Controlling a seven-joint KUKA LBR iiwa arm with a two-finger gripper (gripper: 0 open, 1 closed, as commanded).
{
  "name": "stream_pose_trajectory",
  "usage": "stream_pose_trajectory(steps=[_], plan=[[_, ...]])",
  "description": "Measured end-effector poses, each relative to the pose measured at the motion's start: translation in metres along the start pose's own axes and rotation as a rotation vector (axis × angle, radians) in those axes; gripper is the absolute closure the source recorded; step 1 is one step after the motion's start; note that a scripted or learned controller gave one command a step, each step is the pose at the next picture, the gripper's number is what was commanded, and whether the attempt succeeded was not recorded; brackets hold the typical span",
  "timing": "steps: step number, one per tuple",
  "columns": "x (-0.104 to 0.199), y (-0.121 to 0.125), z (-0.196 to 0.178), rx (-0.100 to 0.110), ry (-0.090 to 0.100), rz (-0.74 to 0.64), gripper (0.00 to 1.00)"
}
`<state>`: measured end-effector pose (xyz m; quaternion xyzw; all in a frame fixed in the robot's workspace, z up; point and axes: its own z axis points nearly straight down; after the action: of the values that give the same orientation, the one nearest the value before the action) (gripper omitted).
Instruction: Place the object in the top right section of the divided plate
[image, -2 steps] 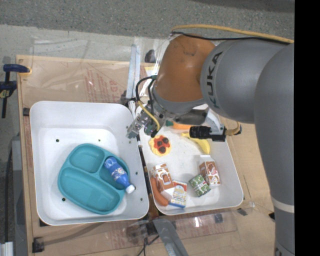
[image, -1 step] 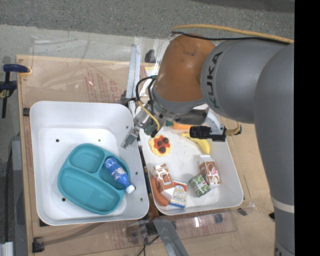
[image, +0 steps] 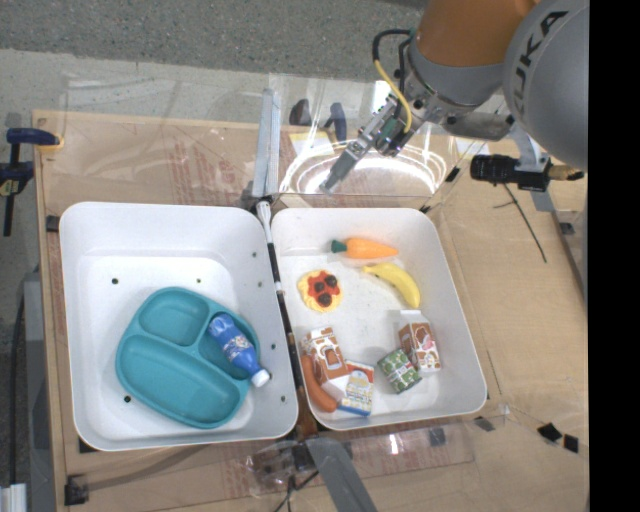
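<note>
A teal divided plate (image: 165, 365) lies in the left bin (image: 90, 260). A blue bottle with a white cap (image: 237, 348) rests in the plate's top right section, its cap end poking over the plate's rim. My gripper (image: 340, 168) hangs high above the back edge of the right bin (image: 450, 290), well away from the plate, pointing down and to the left. Nothing shows between its fingers.
The right bin holds a toy carrot (image: 365, 248), a banana (image: 397, 283), a small pizza (image: 321, 288), a sausage (image: 318, 388) and several little cartons (image: 420, 343). A metal rail (image: 265, 150) runs behind the gap between the bins. A blue clamp (image: 15, 160) grips the bench's left edge.
</note>
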<state>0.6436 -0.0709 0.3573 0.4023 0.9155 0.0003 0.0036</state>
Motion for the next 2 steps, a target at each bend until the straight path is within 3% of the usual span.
stream_pose_trajectory(steps=[1,2], plan=[[-0.088,-0.101,-0.072,0.0,-0.002,0.062,0.0],[-0.129,-0.108,-0.16,-0.002,-0.005,-0.105,0.0]])
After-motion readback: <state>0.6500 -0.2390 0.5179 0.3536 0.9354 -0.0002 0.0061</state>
